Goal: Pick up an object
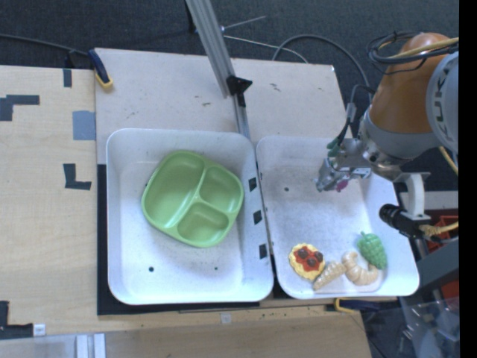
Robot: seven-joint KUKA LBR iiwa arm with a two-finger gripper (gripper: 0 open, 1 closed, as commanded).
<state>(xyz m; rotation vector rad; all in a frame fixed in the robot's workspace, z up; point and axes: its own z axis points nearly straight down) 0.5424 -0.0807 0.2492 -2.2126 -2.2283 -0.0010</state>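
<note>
Camera view: gripper (333,179) hovers over right bin (298,200).

This is a robotics lab. A pale wooden surface (45,222) carries two shallow white plastic bins (119,222) side by side, with grey and black tape marks left of them. A slanted aluminium rail (212,39) rises behind the bins, loose black cables (313,47) trail over dark carpet (298,6) beyond, and the grey-and-orange industrial arm (414,99) looms to their right.
</note>
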